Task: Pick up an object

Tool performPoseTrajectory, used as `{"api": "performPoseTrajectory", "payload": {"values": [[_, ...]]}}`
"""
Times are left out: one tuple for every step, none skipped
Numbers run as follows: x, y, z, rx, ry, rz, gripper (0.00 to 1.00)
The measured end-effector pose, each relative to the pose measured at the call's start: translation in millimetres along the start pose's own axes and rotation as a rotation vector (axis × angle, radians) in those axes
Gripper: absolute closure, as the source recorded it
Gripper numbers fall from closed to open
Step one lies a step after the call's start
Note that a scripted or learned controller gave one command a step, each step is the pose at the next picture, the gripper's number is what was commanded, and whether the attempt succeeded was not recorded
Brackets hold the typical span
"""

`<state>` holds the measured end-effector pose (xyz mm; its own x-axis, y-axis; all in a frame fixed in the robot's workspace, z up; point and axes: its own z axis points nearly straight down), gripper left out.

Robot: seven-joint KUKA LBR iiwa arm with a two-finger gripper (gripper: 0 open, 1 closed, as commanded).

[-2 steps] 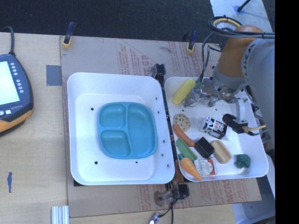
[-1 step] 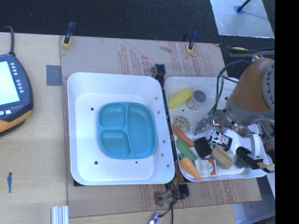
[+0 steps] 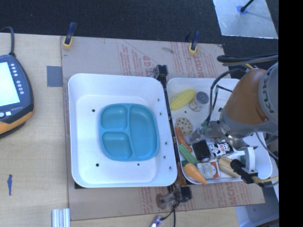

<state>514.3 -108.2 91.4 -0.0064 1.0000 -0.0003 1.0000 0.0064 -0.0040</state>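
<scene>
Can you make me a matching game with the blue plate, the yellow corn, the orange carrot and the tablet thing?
Things:
1. blue plastic divided plate
2. yellow toy corn cob
3. orange toy carrot
4. grey and orange handheld control tablet

Places:
A. near front edge of the right bin
B. on the bench, left of both bins
C. middle of the left bin
D. near back of the right bin

Pairs: 1-C, 2-D, 3-A, 4-B
</scene>
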Motion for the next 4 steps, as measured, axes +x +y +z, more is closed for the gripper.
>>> {"api": "performPoseTrajectory", "payload": {"values": [[-26, -18, 0, 0.000, 0.001, 0.000, 0.00], [-27, -17, -11, 0.000, 0.000, -0.003, 1.00], [-67, -39, -74, -0.002, 0.001, 0.004, 1.00], [13, 6, -143, -0.002, 0.002, 0.002, 1.00]]}}
